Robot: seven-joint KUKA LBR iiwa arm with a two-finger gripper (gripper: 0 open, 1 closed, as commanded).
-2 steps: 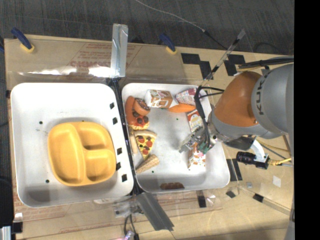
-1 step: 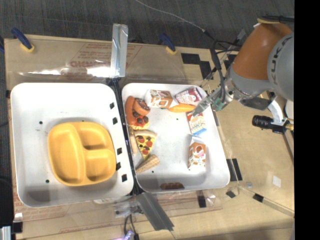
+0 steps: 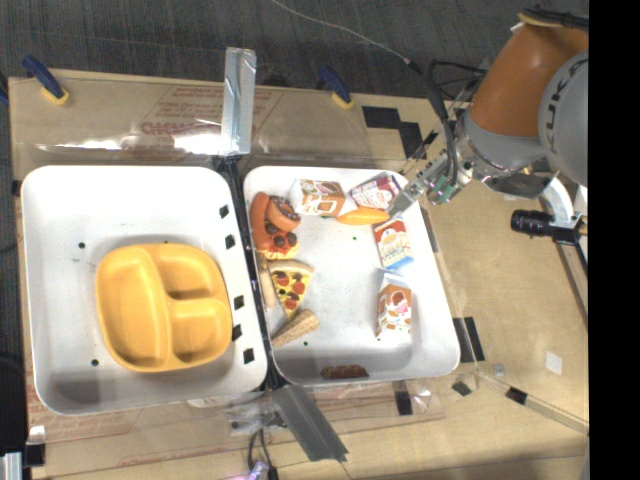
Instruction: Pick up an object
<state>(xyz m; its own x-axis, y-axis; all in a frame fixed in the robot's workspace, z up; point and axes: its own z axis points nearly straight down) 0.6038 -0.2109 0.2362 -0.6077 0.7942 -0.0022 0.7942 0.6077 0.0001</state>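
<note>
Nearest edge of right bin: we see the white right bin (image 3: 440, 353) with a small dark brown item (image 3: 344, 372) lying by its near wall; we cannot tell what it is.
Ice cream cone: a tan toy cone (image 3: 293, 328) lies tilted near the bin's left wall, just below the pizza slice.
Pizza slice: a toy pizza slice (image 3: 290, 286) with red dots sits beside the left wall, point toward the cone.
Lower carton: a small carton (image 3: 395, 308) with a pink picture lies on the right side of the bin floor, apart from the other toys.
Upper carton: a red and blue carton (image 3: 393, 244) lies just beyond it, near the right wall.
Left bin: we see the left bin (image 3: 50, 208) holding a yellow divided tray (image 3: 163, 305) on its floor.
Hot dog: a toy hot dog (image 3: 274, 224) lies along the right bin's left wall, beyond the pizza slice.
Orange piece: an orange toy (image 3: 361, 216) lies mid-bin, just beside the gripper's tip.
Far packets: a brown and white packet (image 3: 318, 197) and a pink and white packet (image 3: 375, 189) lie by the far wall.
Gripper: the gripper (image 3: 402, 200) reaches over the right bin's far right corner, low beside the pink and white packet and the orange toy; we cannot tell how it is set, nor whether it touches either.
Arm: the grey arm (image 3: 520, 98) with its orange band enters from the right, beyond the bin.
</note>
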